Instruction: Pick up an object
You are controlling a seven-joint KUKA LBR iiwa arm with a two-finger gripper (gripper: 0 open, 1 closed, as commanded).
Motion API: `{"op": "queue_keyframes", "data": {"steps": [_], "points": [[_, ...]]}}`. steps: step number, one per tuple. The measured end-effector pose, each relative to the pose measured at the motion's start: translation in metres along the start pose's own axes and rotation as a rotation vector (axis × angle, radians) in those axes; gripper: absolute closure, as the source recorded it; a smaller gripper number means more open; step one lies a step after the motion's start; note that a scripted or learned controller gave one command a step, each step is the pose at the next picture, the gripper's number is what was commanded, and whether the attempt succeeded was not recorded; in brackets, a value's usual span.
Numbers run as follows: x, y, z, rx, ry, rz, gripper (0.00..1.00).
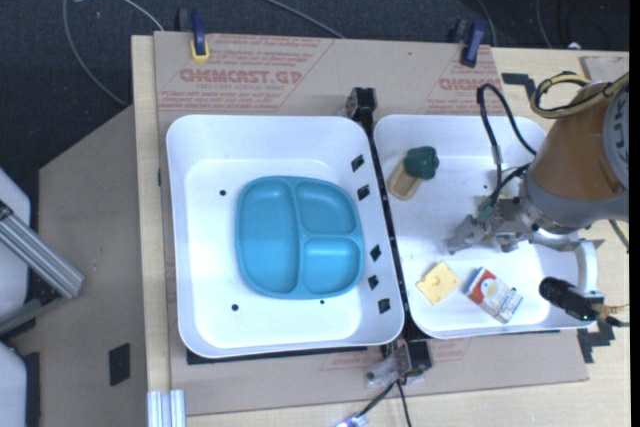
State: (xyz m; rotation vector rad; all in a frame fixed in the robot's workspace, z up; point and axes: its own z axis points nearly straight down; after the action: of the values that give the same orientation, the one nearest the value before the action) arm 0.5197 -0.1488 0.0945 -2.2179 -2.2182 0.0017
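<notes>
Nearest me, along the front edge of the right bin (430,315), lie two small things: a yellow wedge of toy cheese (438,283) and, just beside it to the right, a little red and white packet (493,293). Neither is touched by anything. A step further back the arm (580,165) comes in from the right, grey with its orange band, and its end effector (478,230) hangs low over the middle of that bin, above and a little behind the cheese and packet. From here I cannot tell how its grasping parts are set; the metalwork is a small dark tangle against the white floor, and I see no object caught in it.

Further back in the same bin sits a tan cork-like piece with a dark green cap (414,168), well apart from the end effector. Across the divider, the left bin (190,215) carries a blue sectioned plate (298,236), lying flat.

As I judge it, the pick is not yet made: every loose thing rests on a bin floor. Left to do is settle on one, likely the cheese or packet close by, close on it and lift it off the worktop (150,315).
</notes>
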Motion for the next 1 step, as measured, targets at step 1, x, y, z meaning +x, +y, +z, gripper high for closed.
{"op": "queue_keyframes", "data": {"steps": [1], "points": [[0.0004, 0.0000, 0.0096, -0.001, 0.000, 0.000, 0.00]]}}
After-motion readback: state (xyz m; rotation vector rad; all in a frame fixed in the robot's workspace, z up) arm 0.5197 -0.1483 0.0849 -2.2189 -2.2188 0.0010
